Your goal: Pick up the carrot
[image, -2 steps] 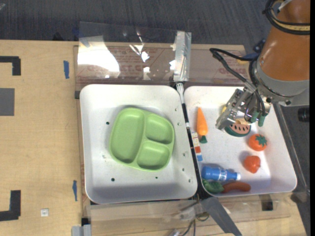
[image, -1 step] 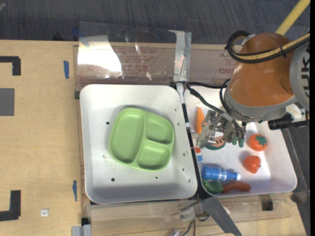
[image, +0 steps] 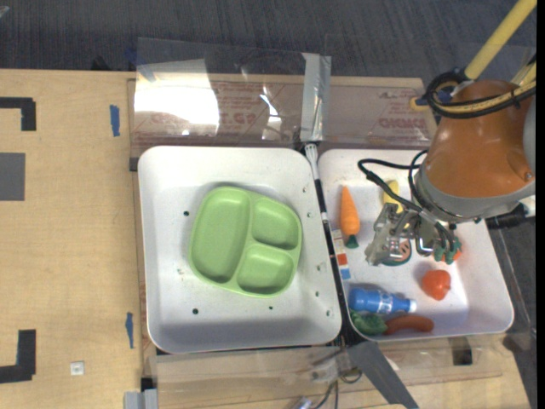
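Faint reddish lettering runs along the cardboard strip [image: 375,118] behind the bins, too blurred under clear plastic to be read.

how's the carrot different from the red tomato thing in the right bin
The carrot is orange, long and tapered; the tomato is red and round. The carrot lies by the bin's left wall, left of the gripper; the tomato sits lower right of it. Both lie loose in the right bin.
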